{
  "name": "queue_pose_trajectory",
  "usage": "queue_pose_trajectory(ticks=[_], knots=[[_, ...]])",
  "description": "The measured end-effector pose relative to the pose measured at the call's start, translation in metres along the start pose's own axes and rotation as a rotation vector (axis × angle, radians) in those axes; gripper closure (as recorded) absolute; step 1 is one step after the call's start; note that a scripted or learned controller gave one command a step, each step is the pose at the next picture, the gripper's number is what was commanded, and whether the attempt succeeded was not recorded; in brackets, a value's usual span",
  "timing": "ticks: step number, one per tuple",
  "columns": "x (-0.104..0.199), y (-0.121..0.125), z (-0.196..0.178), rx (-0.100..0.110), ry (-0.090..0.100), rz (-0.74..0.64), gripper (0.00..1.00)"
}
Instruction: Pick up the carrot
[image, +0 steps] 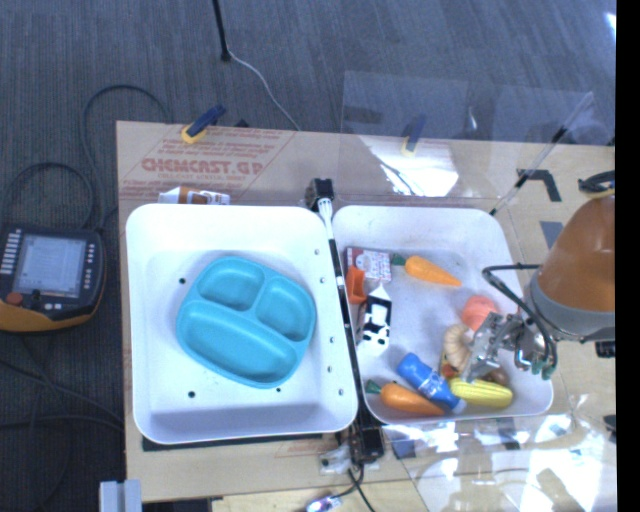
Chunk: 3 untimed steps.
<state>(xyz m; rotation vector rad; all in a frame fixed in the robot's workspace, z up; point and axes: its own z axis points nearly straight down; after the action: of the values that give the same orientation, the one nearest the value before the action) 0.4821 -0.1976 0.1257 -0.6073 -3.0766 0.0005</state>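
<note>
Grey carpet is seen around the desk (150, 160), which carries two white bins. Gripper (490, 352) is lowered into the right bin (440, 215) near its front right corner, just above a yellow banana (482, 392); its state cannot be told. A blue bottle (428, 380) and one carrot (408, 399) are seen beside it; another carrot (432, 270) lies farther back. The left bin (160, 225) holds a blue divided plate (246, 318).

Orange carrot (433, 269) with green tip, upper middle of right white bin (470, 222). Light blue divided plate (246, 319) in left white bin (150, 320). Black-and-white cow-patterned toy (375, 321), yellow banana (481, 392).
</note>
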Motion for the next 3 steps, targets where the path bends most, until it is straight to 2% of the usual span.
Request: queue_pose_trajectory(ticks=[1,2,3], knots=[[-0.007,0.039,-0.169,-0.003,-0.022,-0.006,1.00],[0.002,0.046,0.032,-0.001,-0.018,-0.079,1.00],[0.009,0.066,0.022,-0.003,-0.007,0.133,1.00]])
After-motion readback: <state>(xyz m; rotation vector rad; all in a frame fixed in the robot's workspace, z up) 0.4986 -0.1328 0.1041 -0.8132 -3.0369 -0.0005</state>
